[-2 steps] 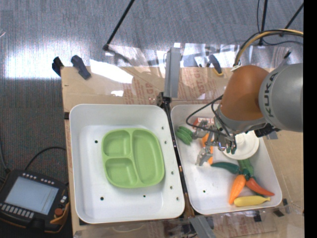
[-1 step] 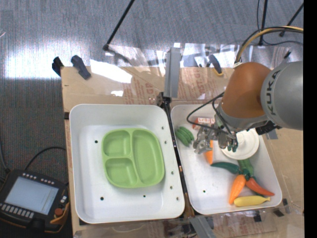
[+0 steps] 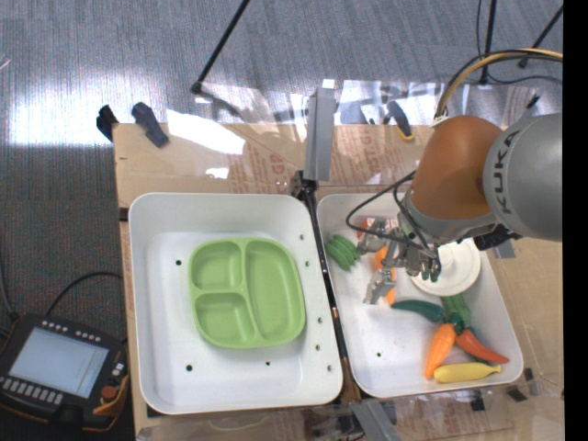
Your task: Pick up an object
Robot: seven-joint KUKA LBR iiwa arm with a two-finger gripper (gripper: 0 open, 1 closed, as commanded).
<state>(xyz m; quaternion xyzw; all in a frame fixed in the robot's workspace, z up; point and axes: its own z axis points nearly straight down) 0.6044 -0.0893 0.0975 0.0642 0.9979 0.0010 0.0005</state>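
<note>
My gripper (image 3: 375, 266) is low over the left part of the right bin (image 3: 404, 375), under the grey arm with its orange band. Its two grey fingers (image 3: 377, 289) stand spread apart, so it is open. A small orange item (image 3: 381, 257) lies between them, partly hidden by the wrist. A green ridged vegetable (image 3: 343, 251) lies just to the gripper's left. A dark green cucumber (image 3: 418, 309) lies to its lower right. Nothing is lifted.
A white round dish (image 3: 455, 272) sits right of the gripper. An orange carrot (image 3: 439, 349), a red pepper (image 3: 478, 345) and a yellow banana (image 3: 467, 372) crowd the bin's front right corner. The left bin (image 3: 156, 338) holds a green divided plate (image 3: 246, 292).
</note>
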